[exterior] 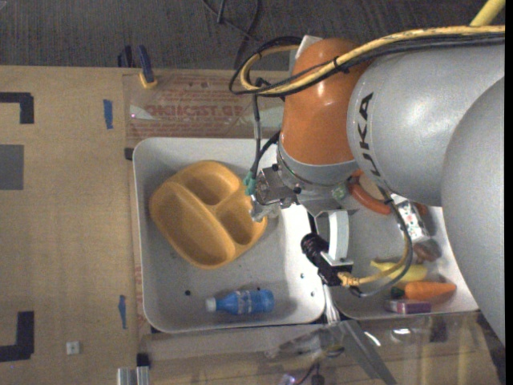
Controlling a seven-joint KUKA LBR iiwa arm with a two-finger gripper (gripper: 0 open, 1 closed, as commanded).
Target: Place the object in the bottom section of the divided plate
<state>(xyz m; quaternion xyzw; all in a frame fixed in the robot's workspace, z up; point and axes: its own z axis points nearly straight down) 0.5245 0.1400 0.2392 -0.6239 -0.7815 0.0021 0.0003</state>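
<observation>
Black letters "UKA", part of a brand name, run sideways on grey arm [417, 135] casing, right of end effector [260, 203]. Red print on cardboard [188, 109] above it: illegible.

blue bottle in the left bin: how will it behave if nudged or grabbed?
The bottle lies on its side on the bin floor, so a sideways nudge would probably roll it. It looks like small, thin plastic: likely light, and may dent under a firm squeeze. Its smooth round body could slip between the fingers unless gripped across the middle.
</observation>
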